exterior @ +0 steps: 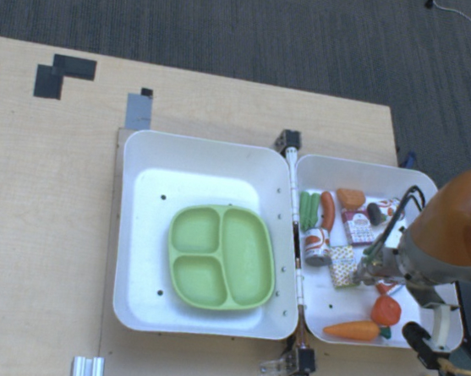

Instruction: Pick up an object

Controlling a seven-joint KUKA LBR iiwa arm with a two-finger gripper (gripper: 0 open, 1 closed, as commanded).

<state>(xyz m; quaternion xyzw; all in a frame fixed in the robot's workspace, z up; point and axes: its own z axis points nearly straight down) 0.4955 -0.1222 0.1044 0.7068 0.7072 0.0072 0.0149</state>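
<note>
Because my gripper (372, 272) sits low among crowded toys and I cannot tell its state, it may nudge the patterned packet (343, 265) or tomato (386, 311) aside.

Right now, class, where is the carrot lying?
The carrot lies in the right bin, along its near edge, just below the tomato and under the arm.

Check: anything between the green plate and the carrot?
Camera view: bare left-bin floor, then the bins' adjoining rims, between plate and carrot.
</note>
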